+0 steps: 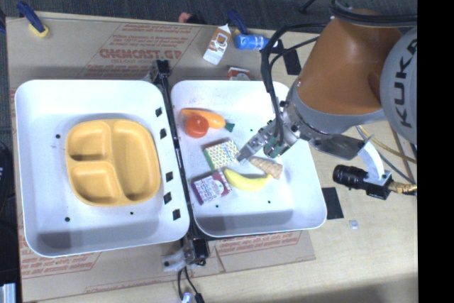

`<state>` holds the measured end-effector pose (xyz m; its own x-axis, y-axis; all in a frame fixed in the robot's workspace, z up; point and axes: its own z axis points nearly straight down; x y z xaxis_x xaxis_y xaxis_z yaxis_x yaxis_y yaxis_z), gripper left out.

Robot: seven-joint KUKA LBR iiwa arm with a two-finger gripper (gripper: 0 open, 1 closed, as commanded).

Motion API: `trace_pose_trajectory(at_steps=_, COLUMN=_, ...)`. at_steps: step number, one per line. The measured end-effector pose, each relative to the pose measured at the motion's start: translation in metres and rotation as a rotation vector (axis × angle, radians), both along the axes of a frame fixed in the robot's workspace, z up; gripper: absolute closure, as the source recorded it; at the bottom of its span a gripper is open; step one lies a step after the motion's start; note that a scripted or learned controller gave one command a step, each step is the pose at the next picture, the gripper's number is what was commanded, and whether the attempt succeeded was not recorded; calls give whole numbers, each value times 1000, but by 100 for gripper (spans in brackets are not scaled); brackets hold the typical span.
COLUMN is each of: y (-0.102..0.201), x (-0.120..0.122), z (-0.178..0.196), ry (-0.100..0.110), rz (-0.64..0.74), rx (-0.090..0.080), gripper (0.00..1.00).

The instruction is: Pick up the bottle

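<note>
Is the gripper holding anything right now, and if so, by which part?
Cannot be told. The gripper is low in the right bin, just above the banana and a waffle cone, but no thing shows between its fingers.

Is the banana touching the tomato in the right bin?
Apart. The camera view shows the banana near the bin's front and the tomato farther back, with a patterned packet and white bin floor between them.

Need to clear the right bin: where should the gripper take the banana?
Take the banana across its middle, from straight above, closing over its narrow width. It lies flat on the bin floor, curved, running left to right. A cone lies against its right end, so keep left of that.
</note>
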<state>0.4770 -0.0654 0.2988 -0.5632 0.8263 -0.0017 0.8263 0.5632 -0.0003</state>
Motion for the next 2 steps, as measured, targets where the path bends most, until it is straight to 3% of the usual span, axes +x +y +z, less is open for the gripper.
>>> trace_pose_trajectory(at_steps=1, y=23, x=-2, z=-99, ry=6, rz=296, rx=2, gripper=100)
trace_pose_trajectory(at_steps=2, y=66, x=-1, z=-107, ry=7, rz=537, rx=3, gripper=100)
